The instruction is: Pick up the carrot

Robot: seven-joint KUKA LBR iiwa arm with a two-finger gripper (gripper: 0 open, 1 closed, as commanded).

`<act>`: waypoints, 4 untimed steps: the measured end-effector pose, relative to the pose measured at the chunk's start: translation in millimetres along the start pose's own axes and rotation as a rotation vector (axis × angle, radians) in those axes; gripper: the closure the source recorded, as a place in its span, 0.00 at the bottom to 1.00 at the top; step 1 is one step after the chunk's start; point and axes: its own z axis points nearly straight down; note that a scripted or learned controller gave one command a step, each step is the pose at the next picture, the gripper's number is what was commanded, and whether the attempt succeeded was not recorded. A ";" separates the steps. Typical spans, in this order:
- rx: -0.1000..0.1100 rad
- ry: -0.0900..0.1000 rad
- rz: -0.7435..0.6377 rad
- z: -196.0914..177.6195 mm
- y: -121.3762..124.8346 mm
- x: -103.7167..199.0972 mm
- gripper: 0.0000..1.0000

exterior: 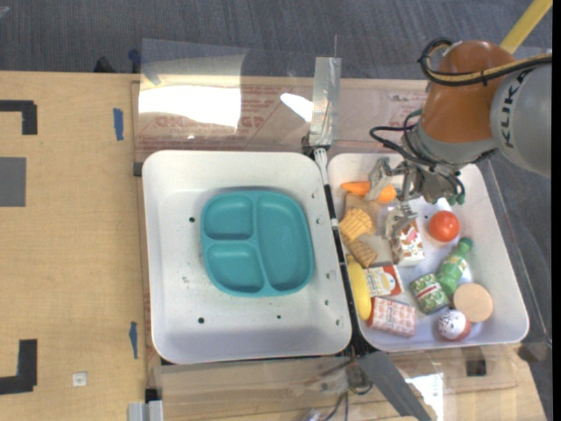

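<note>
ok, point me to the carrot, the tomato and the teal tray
carrot [356,188], camera view, middle of its orange body
tomato [443,226], camera view, centre of its red top
teal tray [258,241], camera view, the ridge where its compartments meet

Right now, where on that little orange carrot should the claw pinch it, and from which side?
Probably from straight above, across its thicker middle. The carrot lies flat and roughly crosswise near the back left corner of the right bin, its pointed end toward the bin wall. The gripper hangs just beside it, so a short shift left may do.
</note>
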 end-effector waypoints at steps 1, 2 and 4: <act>0.012 0.010 -0.038 -0.2 4.5 -6.7 0.00; 0.021 -0.036 -0.037 -16.3 5.0 -15.9 1.00; 0.009 -0.044 0.622 -0.6 13.7 -7.7 1.00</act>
